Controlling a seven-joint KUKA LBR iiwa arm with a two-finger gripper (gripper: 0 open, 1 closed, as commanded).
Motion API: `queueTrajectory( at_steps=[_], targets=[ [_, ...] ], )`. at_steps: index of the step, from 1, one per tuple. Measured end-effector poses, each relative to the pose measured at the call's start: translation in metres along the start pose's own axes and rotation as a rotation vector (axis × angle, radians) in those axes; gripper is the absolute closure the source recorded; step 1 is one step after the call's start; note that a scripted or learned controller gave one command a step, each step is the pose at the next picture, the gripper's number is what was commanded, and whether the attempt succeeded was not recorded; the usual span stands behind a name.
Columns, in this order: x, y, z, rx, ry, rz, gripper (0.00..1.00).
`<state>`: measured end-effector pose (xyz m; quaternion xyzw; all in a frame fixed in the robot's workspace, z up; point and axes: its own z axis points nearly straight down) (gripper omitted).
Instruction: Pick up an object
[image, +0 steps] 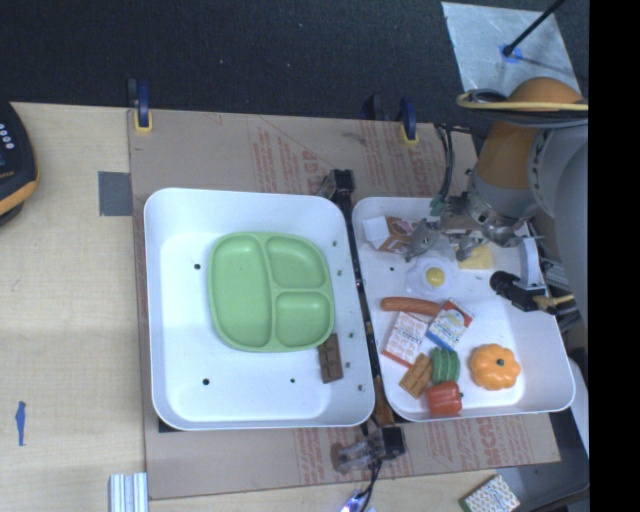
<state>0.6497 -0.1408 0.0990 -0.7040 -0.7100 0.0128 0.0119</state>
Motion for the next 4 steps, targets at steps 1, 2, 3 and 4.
queueTrajectory(
  at_steps=[1,2,3,4],
  targets=[
    [-0.066,-0.054,0.01,-0.028,0.0,0.01,0.0],
    [-0.071,0.009,0.006,-0.038,0.0,0.003,0.0],
    [-0.073,0.008,-0.009,-0.039,-0.003,0.002,1.0],
    [-0.072,0.007,-0.008,-0.037,-0.002,0.0,0.0]
  ],
)
